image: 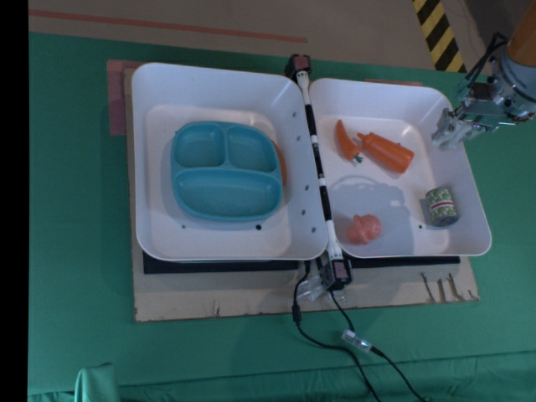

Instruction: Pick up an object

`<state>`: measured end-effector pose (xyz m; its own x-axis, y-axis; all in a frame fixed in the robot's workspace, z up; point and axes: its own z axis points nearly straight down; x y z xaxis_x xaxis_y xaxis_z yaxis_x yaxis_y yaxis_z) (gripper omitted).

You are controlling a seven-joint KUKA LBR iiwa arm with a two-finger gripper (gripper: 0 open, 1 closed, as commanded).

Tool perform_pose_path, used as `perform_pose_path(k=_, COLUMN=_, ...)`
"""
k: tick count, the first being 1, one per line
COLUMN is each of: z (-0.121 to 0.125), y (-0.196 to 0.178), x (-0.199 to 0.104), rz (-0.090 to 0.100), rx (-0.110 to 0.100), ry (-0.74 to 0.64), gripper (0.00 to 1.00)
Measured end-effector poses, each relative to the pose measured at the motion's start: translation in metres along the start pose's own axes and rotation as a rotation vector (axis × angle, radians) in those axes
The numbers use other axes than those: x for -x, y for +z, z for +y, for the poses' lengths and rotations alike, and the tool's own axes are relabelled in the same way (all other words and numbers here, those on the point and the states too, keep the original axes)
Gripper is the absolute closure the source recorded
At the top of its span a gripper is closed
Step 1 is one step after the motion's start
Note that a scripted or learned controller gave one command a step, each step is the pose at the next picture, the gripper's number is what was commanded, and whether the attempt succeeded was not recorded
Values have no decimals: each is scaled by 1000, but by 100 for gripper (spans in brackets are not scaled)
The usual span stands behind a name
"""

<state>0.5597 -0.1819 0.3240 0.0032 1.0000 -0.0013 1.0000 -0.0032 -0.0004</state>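
Two shallow white bins are sitting side by side on the green bench: the left bin (pixel 155 99) is holding one teal divided plate (pixel 225 172) with three compartments, and the right bin (pixel 377 99) is holding four small things. Counting them: one orange carrot toy (pixel 346 141) is lying near the bin's upper middle, one orange squeeze bottle (pixel 387 152) is lying just beside it with its neck nearly touching the carrot, one pink lumpy toy (pixel 364 229) is resting toward the bin's front (its exact form is too blurred to name, possibly a small animal figure), and one green patterned roll (pixel 441 206) is lying on its side near the right wall. The gripper (pixel 450 134) is hanging over the right bin's far right edge, above the rim, with nothing between its fingers; whether they are spread or pressed together I cannot tell. The bottle is lying to the gripper's left, well apart from it, and the roll is lying nearer the viewer, also apart.
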Motion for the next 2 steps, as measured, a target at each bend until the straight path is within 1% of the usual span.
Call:
perform_pose_path(k=1, z=68, y=-35, x=5, rz=-1, rx=2, ry=-1, gripper=100)
perform_pose_path(k=2, z=133, y=1, x=5, rz=-3, rx=2, ry=-1, gripper=100)
